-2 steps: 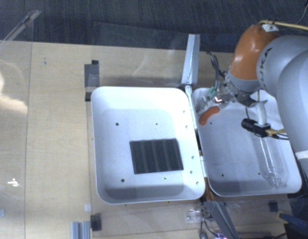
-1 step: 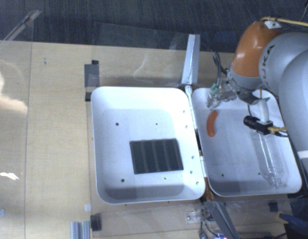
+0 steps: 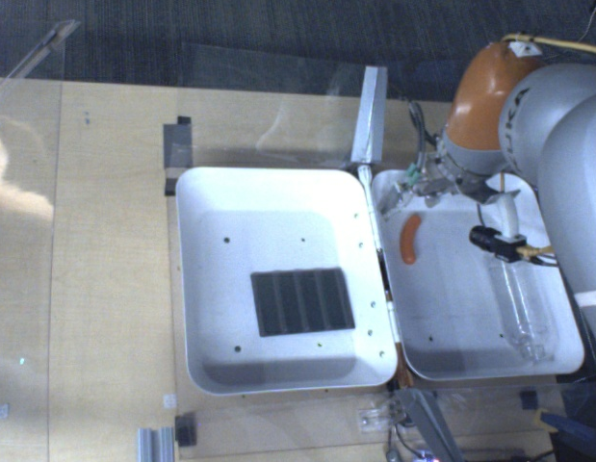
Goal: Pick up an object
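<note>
the end effector (image 3: 420, 183) hovers at the right bin's (image 3: 452, 364) upper left corner; i cannot tell its state. the orange sausage-shaped object (image 3: 409, 239) lies just below. closing early could nudge it into the wall.

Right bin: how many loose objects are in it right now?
2. An orange sausage-shaped item lies near the right bin's upper left, below the gripper. A clear plastic bottle lies along its right side. The arm may hide more.

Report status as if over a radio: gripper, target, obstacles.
Gripper low over right bin, far corner. Orange object lying just beneath, not held. Clear bottle alongside; dark ridged pad in left bin.
</note>
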Robot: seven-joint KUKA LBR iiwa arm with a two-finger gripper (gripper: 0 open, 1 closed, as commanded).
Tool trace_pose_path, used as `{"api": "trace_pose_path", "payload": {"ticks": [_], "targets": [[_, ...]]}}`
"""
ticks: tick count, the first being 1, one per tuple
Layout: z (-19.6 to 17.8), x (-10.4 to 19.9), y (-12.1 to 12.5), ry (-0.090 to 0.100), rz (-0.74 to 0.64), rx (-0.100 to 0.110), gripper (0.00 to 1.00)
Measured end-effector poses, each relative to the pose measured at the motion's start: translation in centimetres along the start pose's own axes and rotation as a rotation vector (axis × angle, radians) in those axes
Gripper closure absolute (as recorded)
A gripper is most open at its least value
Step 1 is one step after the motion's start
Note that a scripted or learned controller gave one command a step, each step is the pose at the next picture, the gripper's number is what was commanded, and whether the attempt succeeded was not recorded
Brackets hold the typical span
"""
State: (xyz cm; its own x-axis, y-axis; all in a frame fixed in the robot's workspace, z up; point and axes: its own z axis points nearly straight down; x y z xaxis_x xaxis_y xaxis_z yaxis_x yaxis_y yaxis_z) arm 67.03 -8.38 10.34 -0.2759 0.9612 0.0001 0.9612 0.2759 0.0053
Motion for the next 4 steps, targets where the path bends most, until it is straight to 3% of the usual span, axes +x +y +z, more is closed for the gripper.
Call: {"api": "trace_pose_path", "payload": {"ticks": [1, 2, 3, 4], "targets": [[-8.4, 1.7, 0.6, -0.003, 0.049, -0.004, 0.0], [1.5, -0.4, -2.6, -0.003, 0.123, -0.004, 0.0], [0.2, -0.3, -2.3, -0.004, 0.12, -0.012, 1.0], [-8.4, 3.0, -0.3, -0.003, -0.044, -0.003, 1.0]]}}
